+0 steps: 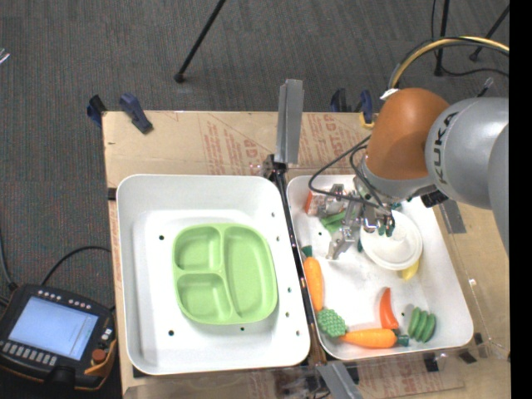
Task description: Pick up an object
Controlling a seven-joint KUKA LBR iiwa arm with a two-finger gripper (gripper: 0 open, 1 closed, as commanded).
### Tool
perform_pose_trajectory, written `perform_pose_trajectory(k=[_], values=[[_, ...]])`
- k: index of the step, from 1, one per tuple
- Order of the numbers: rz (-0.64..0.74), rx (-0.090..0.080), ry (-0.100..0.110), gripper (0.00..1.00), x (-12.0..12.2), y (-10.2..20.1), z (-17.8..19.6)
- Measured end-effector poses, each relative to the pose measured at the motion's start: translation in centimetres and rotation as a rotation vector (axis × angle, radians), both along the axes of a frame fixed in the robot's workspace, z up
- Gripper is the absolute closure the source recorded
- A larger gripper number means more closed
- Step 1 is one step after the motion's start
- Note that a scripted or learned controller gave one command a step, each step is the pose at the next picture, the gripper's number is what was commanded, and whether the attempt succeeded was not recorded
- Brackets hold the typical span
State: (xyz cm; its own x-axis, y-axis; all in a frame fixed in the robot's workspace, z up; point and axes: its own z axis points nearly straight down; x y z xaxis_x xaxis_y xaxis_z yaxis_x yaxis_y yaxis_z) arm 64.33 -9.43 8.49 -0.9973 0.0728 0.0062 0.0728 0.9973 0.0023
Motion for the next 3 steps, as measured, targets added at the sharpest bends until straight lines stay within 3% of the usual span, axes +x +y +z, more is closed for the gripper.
perform_pose_trajectory(k=[1,2,3], values=[[0.006,0.0,-0.004,1.0,0.2,0.1,0.9],[0.007,0.0,-0.002,0.0,0.2,0.2,0.9],[0.083,0.001,-0.006,0.0,-2.4,-8.6,0.1]])
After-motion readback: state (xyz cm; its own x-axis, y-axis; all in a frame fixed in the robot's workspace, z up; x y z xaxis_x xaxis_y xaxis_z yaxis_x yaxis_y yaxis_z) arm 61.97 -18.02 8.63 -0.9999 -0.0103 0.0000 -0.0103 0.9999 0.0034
